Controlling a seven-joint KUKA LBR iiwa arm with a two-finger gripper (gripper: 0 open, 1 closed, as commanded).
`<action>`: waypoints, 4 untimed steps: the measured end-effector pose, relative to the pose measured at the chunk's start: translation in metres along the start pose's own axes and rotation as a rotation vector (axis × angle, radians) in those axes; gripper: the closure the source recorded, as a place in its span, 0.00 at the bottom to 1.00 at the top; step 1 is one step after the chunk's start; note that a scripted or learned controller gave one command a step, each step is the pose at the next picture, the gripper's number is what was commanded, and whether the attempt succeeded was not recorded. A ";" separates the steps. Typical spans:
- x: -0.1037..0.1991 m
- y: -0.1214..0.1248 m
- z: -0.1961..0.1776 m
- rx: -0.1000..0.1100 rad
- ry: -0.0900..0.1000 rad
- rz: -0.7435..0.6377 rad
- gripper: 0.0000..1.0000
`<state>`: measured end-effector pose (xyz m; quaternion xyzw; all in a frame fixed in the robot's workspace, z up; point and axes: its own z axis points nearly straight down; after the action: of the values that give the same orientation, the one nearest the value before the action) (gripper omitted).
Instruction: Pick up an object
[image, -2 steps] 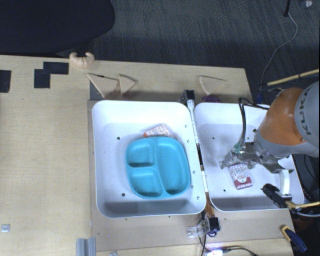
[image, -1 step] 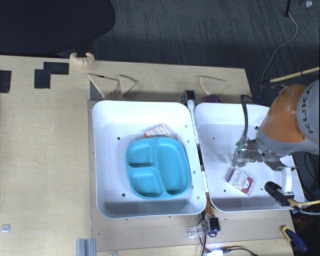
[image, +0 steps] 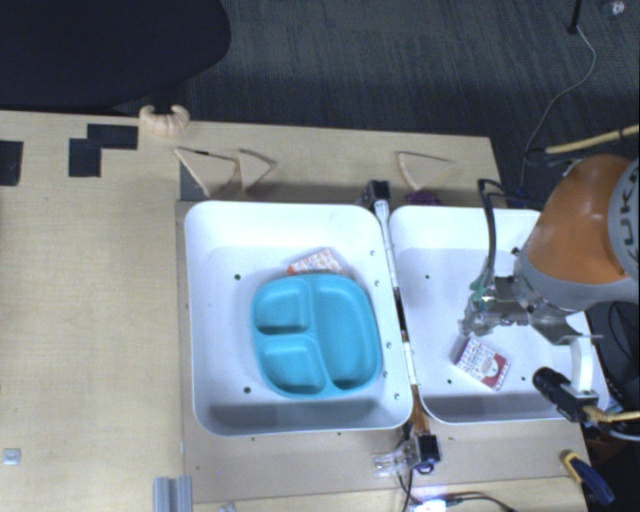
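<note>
Hovering at about four o'clock in my view, the two-finger gripper (image: 487, 318) hangs over the right-hand shallow white bin (image: 440, 262), just above the small flat red-and-white printed packet (image: 482, 363) lying toward that bin's near side. I cannot tell how the pincer stands from here. I judge this the approach step: the next move calls for a descent centred on the packet. Farther off, at nine o'clock from it, the left-hand white bin (image: 215, 300) holds a turquoise plastic divided tray (image: 316, 335), with another red-and-white packet (image: 316, 262) at twelve o'clock of it.

Robotics lab: plywood bench (image: 90, 330), 2 white bins (image: 215, 250), loose cables (image: 560, 90).
</note>
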<state>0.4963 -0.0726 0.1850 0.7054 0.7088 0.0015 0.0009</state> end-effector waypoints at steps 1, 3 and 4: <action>-0.068 -0.010 0.041 0.003 -0.002 0.004 1.00; -0.078 -0.004 0.034 0.003 -0.003 0.003 1.00; 0.056 -0.004 0.000 0.001 0.001 -0.001 1.00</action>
<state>0.4916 -0.0163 0.1846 0.7052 0.7091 0.0014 0.0002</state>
